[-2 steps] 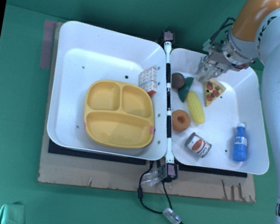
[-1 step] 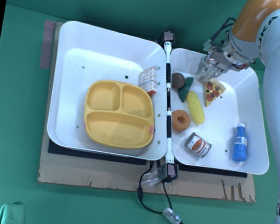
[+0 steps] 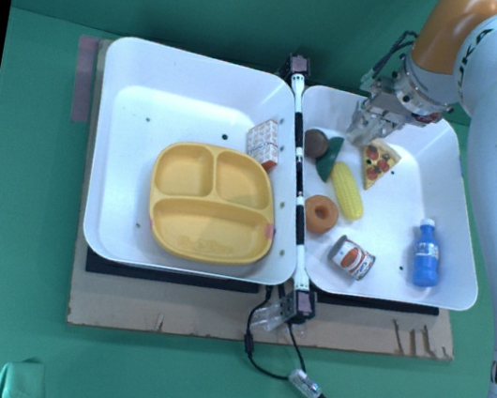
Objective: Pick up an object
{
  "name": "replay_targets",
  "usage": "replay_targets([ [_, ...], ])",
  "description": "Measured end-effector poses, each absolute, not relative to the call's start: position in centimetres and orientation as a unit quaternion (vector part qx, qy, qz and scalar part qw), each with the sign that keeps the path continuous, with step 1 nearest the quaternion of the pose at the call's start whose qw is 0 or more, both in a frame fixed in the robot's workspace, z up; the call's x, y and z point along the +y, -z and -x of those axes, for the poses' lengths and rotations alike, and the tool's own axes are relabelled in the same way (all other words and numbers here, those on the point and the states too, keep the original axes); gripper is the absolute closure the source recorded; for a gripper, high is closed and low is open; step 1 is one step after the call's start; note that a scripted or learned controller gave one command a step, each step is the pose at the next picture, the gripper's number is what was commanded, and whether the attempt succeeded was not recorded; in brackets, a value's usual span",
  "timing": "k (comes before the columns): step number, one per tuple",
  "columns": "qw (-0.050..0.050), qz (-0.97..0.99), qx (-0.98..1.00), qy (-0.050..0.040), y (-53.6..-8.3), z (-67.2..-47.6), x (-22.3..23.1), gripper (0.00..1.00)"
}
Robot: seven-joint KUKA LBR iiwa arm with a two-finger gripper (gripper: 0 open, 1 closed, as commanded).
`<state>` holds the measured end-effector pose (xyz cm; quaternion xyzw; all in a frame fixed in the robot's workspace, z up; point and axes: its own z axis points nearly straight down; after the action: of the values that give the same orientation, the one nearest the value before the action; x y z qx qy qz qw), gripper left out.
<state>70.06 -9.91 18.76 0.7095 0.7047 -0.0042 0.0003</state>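
My gripper [image 3: 364, 128] hangs over the back of the right bin [image 3: 451, 267], just left of a pizza slice [image 3: 380, 162]. Below it lie a corn cob [image 3: 348, 191], a green piece [image 3: 329, 159] and a brown round item [image 3: 314, 142]. Further forward in the same bin are a donut [image 3: 321, 215], a small can [image 3: 352, 257] and a blue bottle [image 3: 425, 253]. Nothing shows between the fingers, which point down toward the bin floor.
The left bin [image 3: 131, 106] holds a yellow divided plate [image 3: 212, 203] and a small white-and-red box [image 3: 264, 142] by the divider. A black-and-white bar [image 3: 297, 168] runs between the bins. Cables [image 3: 295, 368] trail off the front edge.
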Motion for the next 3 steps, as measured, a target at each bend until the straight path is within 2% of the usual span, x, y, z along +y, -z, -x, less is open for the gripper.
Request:
replay_targets([
  [2, 0.001, -0.709, 0.705, 0.0051, -18.76, -70.06, -9.85, 0.00],
  [3, 0.004, -0.709, 0.705, 0.0027, -18.75, -69.82, -9.82, 0.00],
])
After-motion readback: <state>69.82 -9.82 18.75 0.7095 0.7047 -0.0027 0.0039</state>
